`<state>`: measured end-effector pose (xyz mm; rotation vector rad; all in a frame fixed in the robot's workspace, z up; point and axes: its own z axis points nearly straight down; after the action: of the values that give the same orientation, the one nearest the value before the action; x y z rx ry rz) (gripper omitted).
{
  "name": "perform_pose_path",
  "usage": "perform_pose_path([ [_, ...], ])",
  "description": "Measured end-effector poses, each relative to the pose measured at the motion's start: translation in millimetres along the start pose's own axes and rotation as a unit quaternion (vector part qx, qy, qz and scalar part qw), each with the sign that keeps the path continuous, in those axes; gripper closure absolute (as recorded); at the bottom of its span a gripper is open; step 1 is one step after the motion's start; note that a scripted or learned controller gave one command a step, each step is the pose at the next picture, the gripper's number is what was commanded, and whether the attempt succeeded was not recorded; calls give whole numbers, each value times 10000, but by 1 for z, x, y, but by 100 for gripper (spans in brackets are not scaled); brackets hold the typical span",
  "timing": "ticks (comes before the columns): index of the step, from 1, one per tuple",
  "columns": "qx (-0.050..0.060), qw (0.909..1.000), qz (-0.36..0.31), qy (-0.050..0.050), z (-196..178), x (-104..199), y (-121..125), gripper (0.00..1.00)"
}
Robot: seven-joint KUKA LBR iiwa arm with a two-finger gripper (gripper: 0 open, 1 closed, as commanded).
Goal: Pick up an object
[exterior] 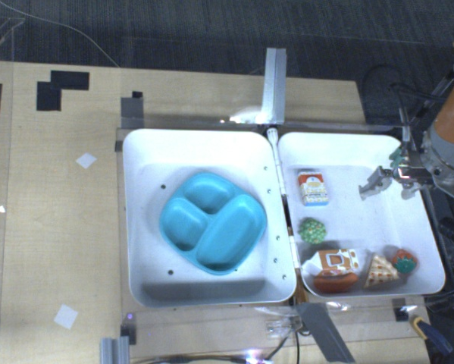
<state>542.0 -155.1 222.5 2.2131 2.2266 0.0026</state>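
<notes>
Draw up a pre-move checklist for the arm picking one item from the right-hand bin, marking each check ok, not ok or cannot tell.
1. Targets present in the right shallow white bin: ok; small red-and-white carton, round green bumpy ball, orange-and-white packet, tan wedge-shaped piece.
2. Claw over that bin: ok, near its upper right.
3. Claw carrying nothing: ok.
4. Claw above a target: not ok; bare floor beneath it.
5. Carton apart from its neighbours: ok.
6. Packet and wedge apart: cannot tell.
</notes>
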Motion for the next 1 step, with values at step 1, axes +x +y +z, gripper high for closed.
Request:
perform_pose_path([
  [1, -22, 9988, -488, -7, -92, 4, 55, 0],
])
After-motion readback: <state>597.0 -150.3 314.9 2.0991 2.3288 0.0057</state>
